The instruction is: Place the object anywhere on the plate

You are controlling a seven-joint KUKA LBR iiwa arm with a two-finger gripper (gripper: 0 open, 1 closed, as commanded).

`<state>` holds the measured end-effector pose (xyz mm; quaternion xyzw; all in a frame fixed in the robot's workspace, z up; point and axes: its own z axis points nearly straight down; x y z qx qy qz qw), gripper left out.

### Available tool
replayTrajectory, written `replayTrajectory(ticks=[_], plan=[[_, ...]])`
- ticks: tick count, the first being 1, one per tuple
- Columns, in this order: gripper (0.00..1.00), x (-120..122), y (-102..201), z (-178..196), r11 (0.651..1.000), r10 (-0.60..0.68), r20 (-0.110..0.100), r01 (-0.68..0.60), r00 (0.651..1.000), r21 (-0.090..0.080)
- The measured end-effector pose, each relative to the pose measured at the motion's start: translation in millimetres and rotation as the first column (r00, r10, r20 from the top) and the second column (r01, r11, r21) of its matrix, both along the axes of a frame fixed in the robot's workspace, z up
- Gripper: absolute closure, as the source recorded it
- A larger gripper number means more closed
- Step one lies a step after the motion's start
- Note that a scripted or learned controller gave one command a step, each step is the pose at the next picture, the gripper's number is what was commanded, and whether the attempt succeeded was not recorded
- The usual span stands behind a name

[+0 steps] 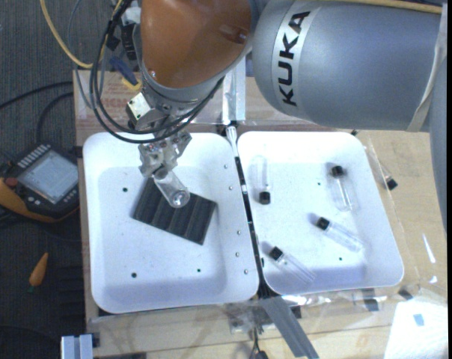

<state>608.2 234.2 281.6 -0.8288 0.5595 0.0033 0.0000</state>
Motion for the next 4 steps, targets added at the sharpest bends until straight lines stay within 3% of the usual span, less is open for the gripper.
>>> replayTrajectory(ticks=[1,2,3,4], plan=[[1.0,48,0,151,0.982,0.19,0.005,-0.19,0.982,0.005],[1.0,-2,0,42,0.929,0.371,0.001,-0.371,0.929,0.002],[1.0,41,-6,103,0.702,0.712,0.008,-0.712,0.702,0.006],[1.0,62,-22,148,0.555,0.832,0.009,-0.832,0.555,0.003]])
